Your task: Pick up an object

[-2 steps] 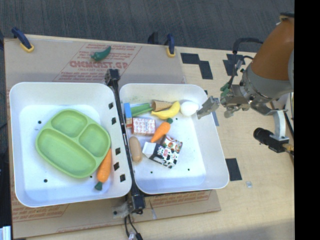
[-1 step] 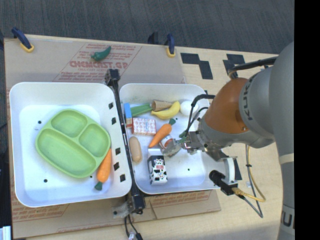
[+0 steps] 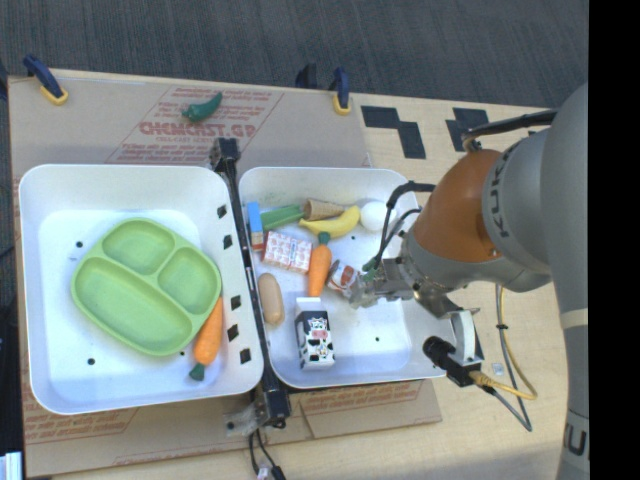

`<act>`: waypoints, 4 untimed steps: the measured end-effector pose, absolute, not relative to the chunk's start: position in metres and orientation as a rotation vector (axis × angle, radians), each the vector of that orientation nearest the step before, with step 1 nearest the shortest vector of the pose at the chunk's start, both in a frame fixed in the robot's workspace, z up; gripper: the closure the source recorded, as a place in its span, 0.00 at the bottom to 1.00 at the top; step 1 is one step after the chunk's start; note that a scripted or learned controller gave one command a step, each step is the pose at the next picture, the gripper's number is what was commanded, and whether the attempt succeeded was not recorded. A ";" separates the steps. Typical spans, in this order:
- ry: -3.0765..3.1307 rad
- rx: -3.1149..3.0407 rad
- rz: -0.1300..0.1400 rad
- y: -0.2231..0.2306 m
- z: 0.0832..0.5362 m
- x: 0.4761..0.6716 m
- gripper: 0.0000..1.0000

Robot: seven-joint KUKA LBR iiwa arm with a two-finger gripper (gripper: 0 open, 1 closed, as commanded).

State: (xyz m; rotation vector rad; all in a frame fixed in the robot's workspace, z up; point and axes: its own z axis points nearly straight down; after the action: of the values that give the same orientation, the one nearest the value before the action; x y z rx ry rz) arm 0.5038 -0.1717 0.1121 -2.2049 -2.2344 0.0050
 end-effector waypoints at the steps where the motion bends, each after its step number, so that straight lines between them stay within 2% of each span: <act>1: -2.229 -2.219 0.000 -0.212 0.226 0.482 1.00; 2: -2.230 -2.218 -0.001 -0.212 0.257 0.478 1.00; 3: -2.228 -2.214 0.002 -0.211 0.242 0.477 1.00; 4: -2.230 -2.217 0.000 -0.211 0.247 0.477 1.00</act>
State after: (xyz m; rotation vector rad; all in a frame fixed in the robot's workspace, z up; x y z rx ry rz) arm 0.4773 -0.2115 0.2470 -2.2166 -2.2298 -0.0002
